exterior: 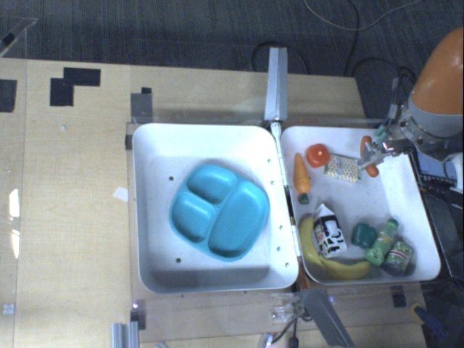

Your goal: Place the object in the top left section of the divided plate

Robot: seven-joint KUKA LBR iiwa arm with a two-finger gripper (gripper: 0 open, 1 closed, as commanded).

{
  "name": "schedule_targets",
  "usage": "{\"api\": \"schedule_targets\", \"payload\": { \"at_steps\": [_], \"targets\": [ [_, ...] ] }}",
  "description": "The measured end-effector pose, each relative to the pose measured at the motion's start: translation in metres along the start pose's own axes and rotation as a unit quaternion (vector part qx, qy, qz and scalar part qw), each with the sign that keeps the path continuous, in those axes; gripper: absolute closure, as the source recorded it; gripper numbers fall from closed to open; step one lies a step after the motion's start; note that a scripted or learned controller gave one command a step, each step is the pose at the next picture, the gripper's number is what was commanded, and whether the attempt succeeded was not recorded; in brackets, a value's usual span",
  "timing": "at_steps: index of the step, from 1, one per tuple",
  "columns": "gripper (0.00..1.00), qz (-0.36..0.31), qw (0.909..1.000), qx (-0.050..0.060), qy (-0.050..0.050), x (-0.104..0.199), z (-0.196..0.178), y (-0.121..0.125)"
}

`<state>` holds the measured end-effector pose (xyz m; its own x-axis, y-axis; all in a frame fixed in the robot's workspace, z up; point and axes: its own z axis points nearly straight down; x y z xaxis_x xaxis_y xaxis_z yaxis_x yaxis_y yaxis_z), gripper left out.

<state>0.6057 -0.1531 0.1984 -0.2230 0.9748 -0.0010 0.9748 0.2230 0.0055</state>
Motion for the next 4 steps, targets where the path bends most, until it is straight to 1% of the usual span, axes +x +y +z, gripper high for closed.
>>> {"api": "schedule_targets", "payload": {
  "at_steps": [1, 2, 3, 4],
  "targets": [
    [1.00, -0.042, 0.9991, 0.000, 0.000, 0.088, 0.011, 0.046],
    [1.00, -0.067, 0.9978, 0.000, 0.001, 0.199, -0.015, 0.060],
    [1.00, -0.167, 0.9860, 0.002, 0.001, 0.274, 0.010, 0.008],
    [1.00, -0.165, 0.9862, -0.001, 0.001, 0.273, 0.000, 0.010]
  ]
}}
